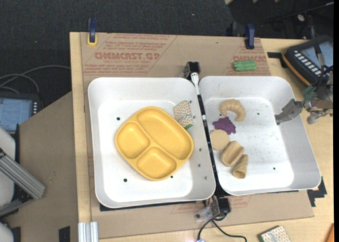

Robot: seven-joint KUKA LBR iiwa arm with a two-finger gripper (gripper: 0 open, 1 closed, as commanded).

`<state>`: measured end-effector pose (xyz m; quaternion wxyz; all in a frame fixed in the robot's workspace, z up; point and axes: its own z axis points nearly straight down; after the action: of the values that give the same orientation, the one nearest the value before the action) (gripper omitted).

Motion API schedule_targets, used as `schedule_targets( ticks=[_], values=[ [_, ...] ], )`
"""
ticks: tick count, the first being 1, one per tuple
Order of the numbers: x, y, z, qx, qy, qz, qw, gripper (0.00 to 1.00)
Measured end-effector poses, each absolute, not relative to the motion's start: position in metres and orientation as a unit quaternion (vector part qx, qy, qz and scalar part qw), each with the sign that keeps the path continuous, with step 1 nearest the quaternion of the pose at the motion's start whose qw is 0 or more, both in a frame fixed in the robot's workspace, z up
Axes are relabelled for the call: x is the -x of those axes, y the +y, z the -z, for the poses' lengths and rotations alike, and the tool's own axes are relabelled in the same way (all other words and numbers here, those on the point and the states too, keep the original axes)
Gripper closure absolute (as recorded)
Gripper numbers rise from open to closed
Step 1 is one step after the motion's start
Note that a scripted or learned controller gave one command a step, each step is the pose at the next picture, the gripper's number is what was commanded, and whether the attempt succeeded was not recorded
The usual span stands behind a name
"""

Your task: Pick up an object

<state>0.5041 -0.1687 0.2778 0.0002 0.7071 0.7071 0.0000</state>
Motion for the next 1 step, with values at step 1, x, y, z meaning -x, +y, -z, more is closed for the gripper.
schedule_targets(
  ticks=[1],
  values=[
    [-0.4909, -0.1569, -0.0825, -0.707, 0.707, 0.0011, -0.003, 0.00]
  ],
)
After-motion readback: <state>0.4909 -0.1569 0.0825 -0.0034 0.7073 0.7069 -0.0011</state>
